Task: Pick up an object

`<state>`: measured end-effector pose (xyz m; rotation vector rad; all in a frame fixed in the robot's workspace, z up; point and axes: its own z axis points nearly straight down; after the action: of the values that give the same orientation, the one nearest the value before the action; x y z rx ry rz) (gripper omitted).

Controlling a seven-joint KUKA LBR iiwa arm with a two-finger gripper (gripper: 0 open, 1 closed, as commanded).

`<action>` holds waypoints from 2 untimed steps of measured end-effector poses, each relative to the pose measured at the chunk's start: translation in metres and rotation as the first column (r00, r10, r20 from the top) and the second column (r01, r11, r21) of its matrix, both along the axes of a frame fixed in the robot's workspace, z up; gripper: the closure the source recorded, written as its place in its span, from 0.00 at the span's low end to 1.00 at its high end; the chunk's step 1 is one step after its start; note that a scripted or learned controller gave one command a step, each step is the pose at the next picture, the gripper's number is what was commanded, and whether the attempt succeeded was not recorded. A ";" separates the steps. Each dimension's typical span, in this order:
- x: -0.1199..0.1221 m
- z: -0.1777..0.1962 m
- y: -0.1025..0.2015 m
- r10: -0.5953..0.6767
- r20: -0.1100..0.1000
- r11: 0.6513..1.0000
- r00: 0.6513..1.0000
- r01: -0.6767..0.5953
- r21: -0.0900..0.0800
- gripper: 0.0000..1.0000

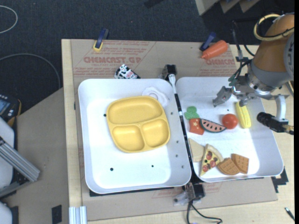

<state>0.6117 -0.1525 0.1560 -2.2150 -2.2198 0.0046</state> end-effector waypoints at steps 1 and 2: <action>0.006 -0.048 -0.005 -0.002 0.000 1.000 1.000 0.002 0.000 0.00; 0.005 -0.073 -0.004 -0.002 0.001 1.000 1.000 0.002 -0.001 0.00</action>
<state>0.6167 -0.1567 0.0830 -2.2177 -2.2189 0.0042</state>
